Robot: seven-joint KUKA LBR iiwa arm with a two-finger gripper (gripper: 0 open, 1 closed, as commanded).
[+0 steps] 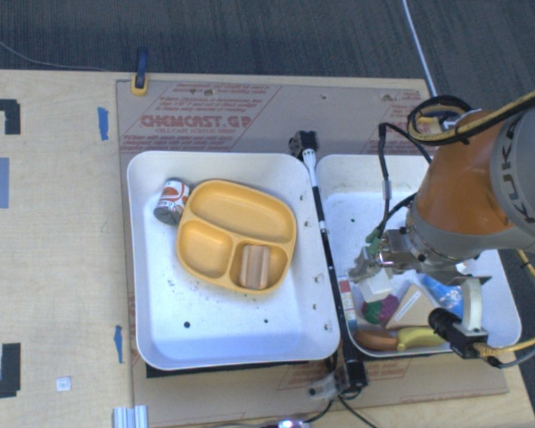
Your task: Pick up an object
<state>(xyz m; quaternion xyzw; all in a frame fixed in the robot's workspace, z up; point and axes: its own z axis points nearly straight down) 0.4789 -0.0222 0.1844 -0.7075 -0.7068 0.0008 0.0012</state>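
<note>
The camera view looks down on two shallow white bins, the left bin and the right bin, side by side on a brown cardboard sheet.

Taking the yellow three-compartment plastic plate as landmark: it lies alone in the left bin, with one tan wooden block in its lower right compartment. One crushed red-and-silver drink can touches the plate's upper left edge.

To the plate's right, in the right bin, the grey arm with its orange band covers much of the clutter. The metal gripper hangs low over that pile. Countable there are one yellow banana, one purple piece and one blue item; the rest is too jumbled to number.
</note>
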